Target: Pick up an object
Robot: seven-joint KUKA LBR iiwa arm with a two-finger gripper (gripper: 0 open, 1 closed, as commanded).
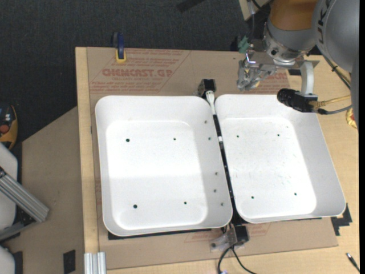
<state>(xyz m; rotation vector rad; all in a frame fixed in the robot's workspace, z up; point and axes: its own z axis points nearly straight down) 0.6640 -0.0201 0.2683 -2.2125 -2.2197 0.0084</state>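
My gripper [250, 80] hangs above the far rim of the right bin [319, 153], near that bin's back left corner, over the brown board. It points down from the grey wrist with the orange band [292, 7]. Whether anything sits in it cannot be made out. The left bin [108, 153] lies beside the right one. Both bins show white floors with a few small dark dots.
A black fitting [296, 100] juts from the wrist over the right bin's far edge. A black clip [206, 87] holds the bins together at the back and another [236, 236] at the front. A blue and yellow clamp [120, 45] sits at the board's far left.
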